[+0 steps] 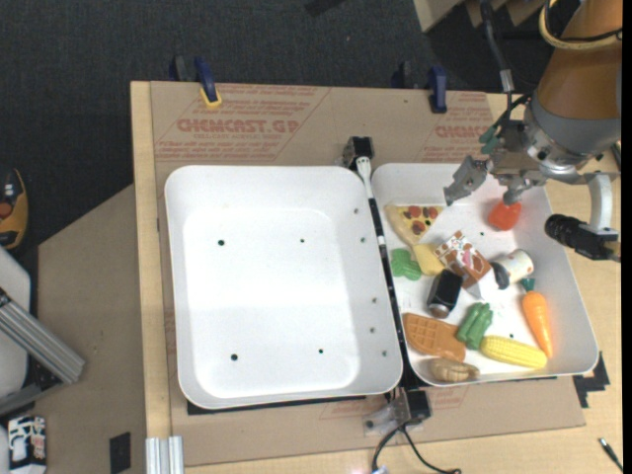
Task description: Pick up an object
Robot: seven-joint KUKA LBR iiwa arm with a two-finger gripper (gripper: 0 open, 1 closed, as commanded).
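Note:
My gripper [489, 188] hangs over the far end of the right bin [583, 339], its two fingers spread apart with nothing between them. A red tomato [505, 215] lies just below the right finger, apart from it. Further toward the front of this bin lie a pizza slice [415, 220], a green piece [403, 263], a snack packet [462, 255], a black can [444, 291], a white cylinder [514, 266], a carrot [536, 322], a green pepper [474, 324], a corn cob [512, 351], a waffle [432, 334] and a bread piece [452, 369].
The left bin [267, 284] sits beside the right one, sharing a black-edged divide [380, 255]. Both rest on a brown board [148, 215] held by blue clamps [207, 82] at the back. A black part [578, 233] of the arm overhangs the right bin's rim.

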